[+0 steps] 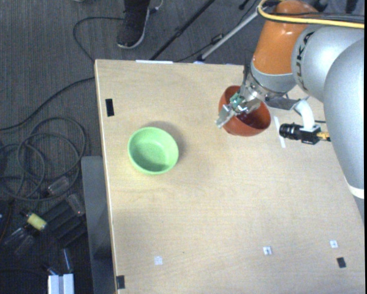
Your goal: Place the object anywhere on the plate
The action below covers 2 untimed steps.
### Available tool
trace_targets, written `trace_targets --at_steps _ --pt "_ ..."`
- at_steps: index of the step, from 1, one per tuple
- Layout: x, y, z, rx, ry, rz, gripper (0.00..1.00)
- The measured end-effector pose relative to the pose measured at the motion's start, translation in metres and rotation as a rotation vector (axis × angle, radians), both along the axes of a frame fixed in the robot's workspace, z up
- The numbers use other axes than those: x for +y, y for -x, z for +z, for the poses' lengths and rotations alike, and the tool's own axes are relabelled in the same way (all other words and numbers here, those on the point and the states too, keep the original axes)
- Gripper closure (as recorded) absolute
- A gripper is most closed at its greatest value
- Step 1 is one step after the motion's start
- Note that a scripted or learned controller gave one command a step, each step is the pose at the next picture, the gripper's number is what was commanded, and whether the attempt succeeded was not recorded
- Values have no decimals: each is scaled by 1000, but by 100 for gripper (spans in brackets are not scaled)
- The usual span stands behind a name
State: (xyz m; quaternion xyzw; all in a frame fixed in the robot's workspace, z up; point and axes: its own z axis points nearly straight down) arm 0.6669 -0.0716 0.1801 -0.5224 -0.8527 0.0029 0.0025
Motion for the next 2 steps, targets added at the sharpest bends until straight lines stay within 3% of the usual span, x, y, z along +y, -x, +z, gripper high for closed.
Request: trace_targets --at_steps 1,2 --pt "82 0 46 0 -3 16 100" --pt "162 33 17 2 -4 205 100"
